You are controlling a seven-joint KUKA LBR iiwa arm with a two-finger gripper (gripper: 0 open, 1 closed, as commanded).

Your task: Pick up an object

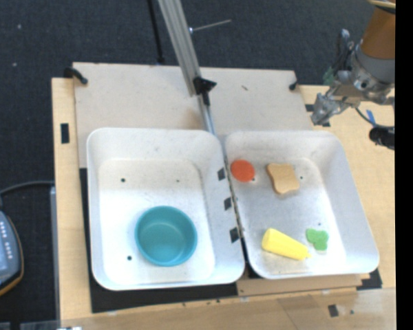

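1. Objects for picking lie in the right bin [344, 184]: an orange round piece [242, 170] near its left wall, a tan bread-shaped piece [283, 178] just beside it, a yellow wedge [283, 244] toward the near edge, and a small green piece [317, 238] next to the wedge.
2. Left bin [117, 157]: holds a teal bowl [166, 235], upright, near the front.
3. Gripper [321, 112]: positioned above the bench beyond the right bin's far right corner, apart from all objects.
4. Jaw state: cannot be determined at this angle; nothing is visible between them.
5. Metal rail [181, 43]: runs from the top edge down to the gap between the bins.
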